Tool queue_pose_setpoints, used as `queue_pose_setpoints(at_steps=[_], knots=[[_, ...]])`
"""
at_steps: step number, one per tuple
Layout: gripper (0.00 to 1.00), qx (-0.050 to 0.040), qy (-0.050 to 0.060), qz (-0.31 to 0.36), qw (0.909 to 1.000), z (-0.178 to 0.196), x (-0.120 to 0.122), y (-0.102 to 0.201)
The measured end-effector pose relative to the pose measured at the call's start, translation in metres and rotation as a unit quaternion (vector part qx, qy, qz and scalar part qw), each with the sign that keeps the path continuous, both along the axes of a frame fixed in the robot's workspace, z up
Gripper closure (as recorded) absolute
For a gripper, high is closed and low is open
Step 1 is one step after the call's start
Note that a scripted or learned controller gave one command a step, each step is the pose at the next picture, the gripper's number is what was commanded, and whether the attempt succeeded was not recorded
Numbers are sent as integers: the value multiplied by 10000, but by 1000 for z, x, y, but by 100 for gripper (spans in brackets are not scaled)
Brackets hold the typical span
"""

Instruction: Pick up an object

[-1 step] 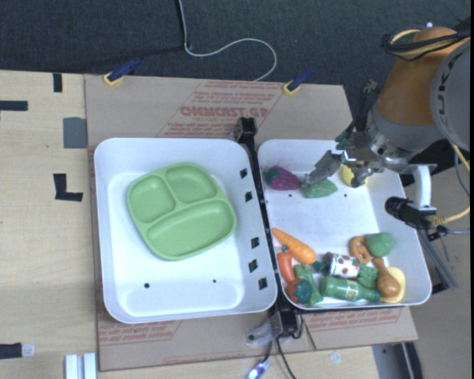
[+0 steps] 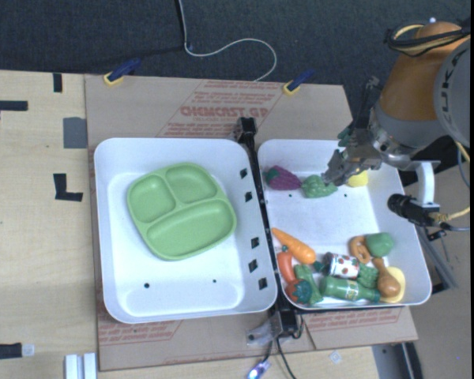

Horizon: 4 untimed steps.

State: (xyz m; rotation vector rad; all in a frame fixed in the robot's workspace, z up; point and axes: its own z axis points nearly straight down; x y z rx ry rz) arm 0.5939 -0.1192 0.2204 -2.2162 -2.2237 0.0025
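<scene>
The arm (image 2: pixel 426 77) entered from the right, with its orange band above the wrist, and reached down into the right bin (image 2: pixel 379 212). The pincer (image 2: pixel 337 174) stood low over the upper part of that bin, its tip at the right-hand edge of a small green toy (image 2: pixel 317 186) that lay on the bin floor. Whether the pincer was open or closed could not be told from this angle, and no object was visibly held between its tips.

Just left of the green toy lay a purple toy vegetable (image 2: pixel 282 178), close to the bin's upper left corner. A yellow object (image 2: pixel 358 179) lay just beside the pincer on its right, partly hidden by it.

An orange carrot (image 2: pixel 295 245) lay on the slant near the left wall of the right bin. The lower part of that bin held a dense cluster of toy foods (image 2: pixel 344 275), touching one another, in green, orange, yellow, red and white; single items in the heap were hard to separate.

The left bin (image 2: pixel 114 235) contained a green divided plate (image 2: pixel 182 209) with three compartments, lying flat and turned at an angle to the bin walls.

Both bins rested side by side on a cardboard sheet (image 2: pixel 213 109) on the bench (image 2: pixel 31 235). A white cable (image 2: pixel 221 50) looped across the dark floor behind the bench.
</scene>
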Motion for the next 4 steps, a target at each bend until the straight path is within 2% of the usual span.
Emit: queue_pose_setpoints(at_steps=[1, 2, 3, 4], knots=[[100, 9, -10, 11, 10000, 53, -51, 50], [100, 13, -37, 46, 10000, 123, -88, 147], [100, 4, -15, 15, 10000, 144, -111, 179], [100, 9, -34, 26, 10000, 201, -110, 232]])
